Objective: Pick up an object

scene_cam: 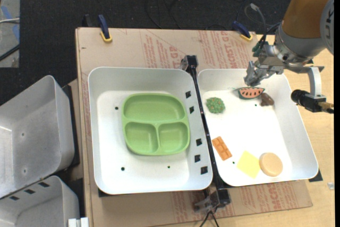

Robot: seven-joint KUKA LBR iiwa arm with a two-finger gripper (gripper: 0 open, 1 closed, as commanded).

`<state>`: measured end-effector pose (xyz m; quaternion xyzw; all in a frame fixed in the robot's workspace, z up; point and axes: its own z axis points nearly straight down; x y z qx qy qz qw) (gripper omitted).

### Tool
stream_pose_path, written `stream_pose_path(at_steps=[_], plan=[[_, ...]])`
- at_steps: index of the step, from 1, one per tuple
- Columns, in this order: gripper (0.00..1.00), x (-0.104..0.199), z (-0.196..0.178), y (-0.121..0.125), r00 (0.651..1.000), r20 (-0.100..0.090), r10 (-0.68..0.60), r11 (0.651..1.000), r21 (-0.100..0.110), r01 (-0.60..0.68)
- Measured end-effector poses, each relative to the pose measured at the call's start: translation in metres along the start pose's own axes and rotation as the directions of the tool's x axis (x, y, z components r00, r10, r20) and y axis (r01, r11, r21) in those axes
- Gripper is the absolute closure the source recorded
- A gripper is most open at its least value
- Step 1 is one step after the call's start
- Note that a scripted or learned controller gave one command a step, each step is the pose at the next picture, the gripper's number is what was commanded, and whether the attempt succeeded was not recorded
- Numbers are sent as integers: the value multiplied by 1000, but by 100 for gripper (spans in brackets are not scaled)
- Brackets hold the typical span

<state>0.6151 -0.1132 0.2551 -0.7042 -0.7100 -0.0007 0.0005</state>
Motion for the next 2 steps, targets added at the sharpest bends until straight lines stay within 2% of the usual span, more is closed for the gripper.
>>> stream_pose_path(at_steps=[1,2], plan=[[100,47,-2,-23,1000,0,1,1000,2,-1],[100,101,13,-33,1000,0,0,1000,3,0]])
